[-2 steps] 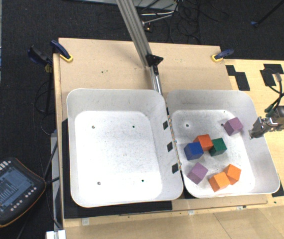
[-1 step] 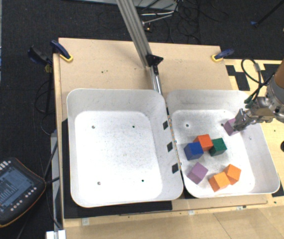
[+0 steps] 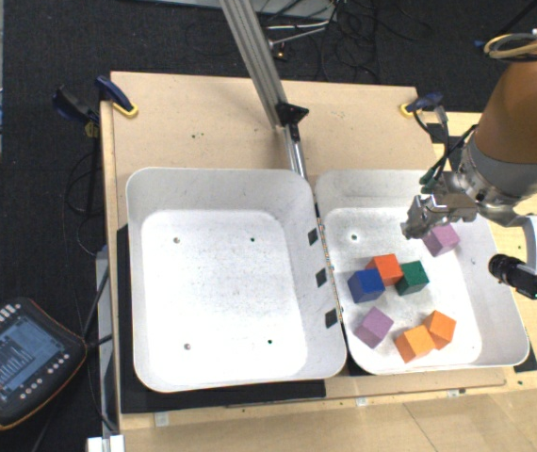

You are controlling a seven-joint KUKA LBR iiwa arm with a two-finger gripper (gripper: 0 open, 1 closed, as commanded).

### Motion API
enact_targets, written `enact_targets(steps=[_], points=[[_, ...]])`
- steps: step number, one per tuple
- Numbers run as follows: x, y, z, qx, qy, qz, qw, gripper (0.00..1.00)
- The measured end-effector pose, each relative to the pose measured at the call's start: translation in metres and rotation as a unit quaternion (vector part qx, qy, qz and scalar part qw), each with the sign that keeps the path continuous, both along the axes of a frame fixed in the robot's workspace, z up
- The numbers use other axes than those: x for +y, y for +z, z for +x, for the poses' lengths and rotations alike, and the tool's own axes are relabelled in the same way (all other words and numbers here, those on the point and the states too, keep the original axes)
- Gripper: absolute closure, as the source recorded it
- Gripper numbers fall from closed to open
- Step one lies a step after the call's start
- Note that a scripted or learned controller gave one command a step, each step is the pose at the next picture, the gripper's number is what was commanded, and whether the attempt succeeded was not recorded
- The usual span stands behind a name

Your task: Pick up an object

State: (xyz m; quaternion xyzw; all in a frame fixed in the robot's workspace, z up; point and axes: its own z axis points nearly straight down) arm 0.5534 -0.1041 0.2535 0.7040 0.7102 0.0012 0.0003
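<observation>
Claw (image 3: 426, 218) over the right-hand bin (image 3: 495, 347), right up against a purple cube (image 3: 441, 238).

From where I stand the gripper hangs low at the upper part of the right bin, the grey arm (image 3: 518, 130) with its orange band reaching in from the right. The light purple cube sits just below and to the right of the fingertips, touching or nearly so, but I cannot tell whether the fingers are spread or pressed together, nor whether the cube is between them. Further down the bin lie a blue cube (image 3: 366, 284), a small orange cube (image 3: 387, 268) and a green cube (image 3: 412, 278) bunched together, then a second purple cube (image 3: 375, 327) and two orange cubes (image 3: 426, 335) near the lower rim. The left bin (image 3: 155, 196) sits beside it.
</observation>
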Motion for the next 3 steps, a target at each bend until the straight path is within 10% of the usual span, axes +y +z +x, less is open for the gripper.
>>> enact_targets(steps=[3], points=[[0.151, 0.01, 0.06, 0.0, -0.001, 0.0003, 1.0, 1.0]])
